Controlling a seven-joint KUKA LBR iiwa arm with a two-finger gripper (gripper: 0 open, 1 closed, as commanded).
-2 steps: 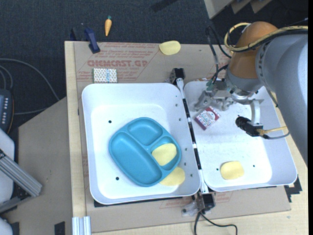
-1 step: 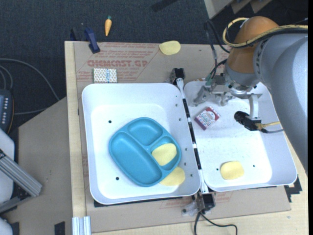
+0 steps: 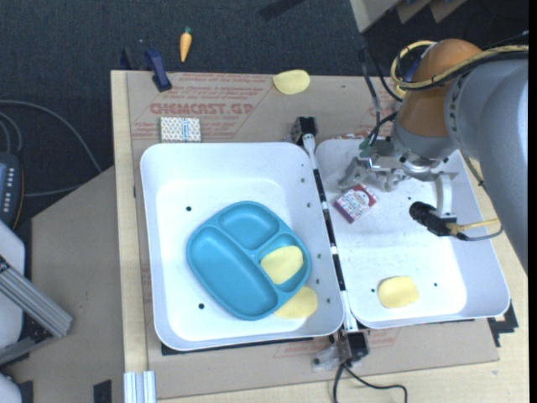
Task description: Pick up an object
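In the right bin [image 3: 470,296] a red and white packet [image 3: 355,202] lies near the bin's left wall. A yellow lump [image 3: 397,291] rests toward its front. My gripper [image 3: 369,173] hangs low over the back of that bin, just above and behind the packet, under the orange band [image 3: 432,91] of the arm. Nothing is visibly held. The left bin [image 3: 168,191] holds a blue divided plate [image 3: 231,259] with a yellow piece [image 3: 283,264] in one compartment. Another yellow piece [image 3: 298,304] lies against the plate's front edge.
The arm's grey body [image 3: 503,116] covers the right bin's back right corner, and a black part with a yellow cable [image 3: 430,217] hangs over the bin. Behind the bins on the board lie a yellow lump [image 3: 291,81], a patterned packet [image 3: 180,128] and a blue item [image 3: 157,69].
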